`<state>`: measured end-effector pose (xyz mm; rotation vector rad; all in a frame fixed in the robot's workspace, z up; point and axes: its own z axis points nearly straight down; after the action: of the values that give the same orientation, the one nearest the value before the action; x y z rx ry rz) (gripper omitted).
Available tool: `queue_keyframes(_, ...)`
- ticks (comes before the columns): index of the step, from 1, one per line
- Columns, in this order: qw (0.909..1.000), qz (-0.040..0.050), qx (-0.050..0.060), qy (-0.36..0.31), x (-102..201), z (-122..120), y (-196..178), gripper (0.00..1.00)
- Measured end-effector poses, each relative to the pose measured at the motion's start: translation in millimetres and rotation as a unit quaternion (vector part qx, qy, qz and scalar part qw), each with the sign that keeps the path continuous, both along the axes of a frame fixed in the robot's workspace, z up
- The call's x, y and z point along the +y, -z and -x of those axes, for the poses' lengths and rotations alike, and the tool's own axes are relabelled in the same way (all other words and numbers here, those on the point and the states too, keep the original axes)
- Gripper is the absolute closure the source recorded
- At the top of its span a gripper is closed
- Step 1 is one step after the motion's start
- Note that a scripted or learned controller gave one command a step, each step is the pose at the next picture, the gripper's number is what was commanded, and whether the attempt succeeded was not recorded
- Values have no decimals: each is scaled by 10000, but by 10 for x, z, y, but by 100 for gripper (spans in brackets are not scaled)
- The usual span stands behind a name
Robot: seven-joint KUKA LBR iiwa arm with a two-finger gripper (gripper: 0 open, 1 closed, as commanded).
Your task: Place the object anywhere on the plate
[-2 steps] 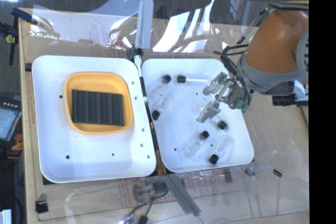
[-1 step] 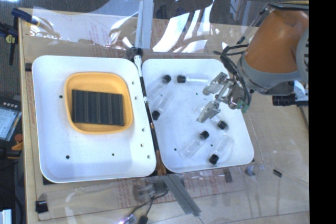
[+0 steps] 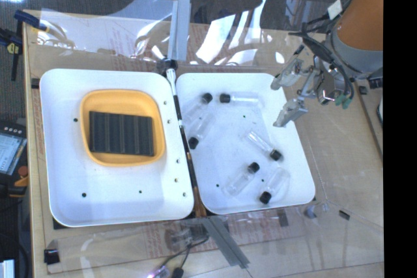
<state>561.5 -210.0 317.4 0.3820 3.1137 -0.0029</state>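
Note:
A yellow plate (image 3: 121, 127) with a dark ribbed middle lies in the left white bin (image 3: 65, 195). Several clear vials with black caps lie scattered in the right white bin (image 3: 215, 198): two near its back (image 3: 225, 99), one by the left wall (image 3: 193, 143), and three toward the front right (image 3: 253, 168). My gripper (image 3: 277, 103) hangs over the right bin's back right edge, open, with nothing between its fingers (image 3: 290, 112). It is apart from every vial, and the closest one (image 3: 264, 145) lies a little in front of it.
A divider rail (image 3: 179, 133) runs between the two bins. Cables and the arm's orange-banded wrist (image 3: 361, 16) crowd the upper right. Clear plastic sheeting (image 3: 215, 32) lies behind the bins. A metal bracket (image 3: 225, 244) sits at the front of the bench.

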Motion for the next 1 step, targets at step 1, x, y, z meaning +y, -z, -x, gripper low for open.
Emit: queue_keyframes(1, 10000, 1, 1, 6, -5, 2, 1, 0)
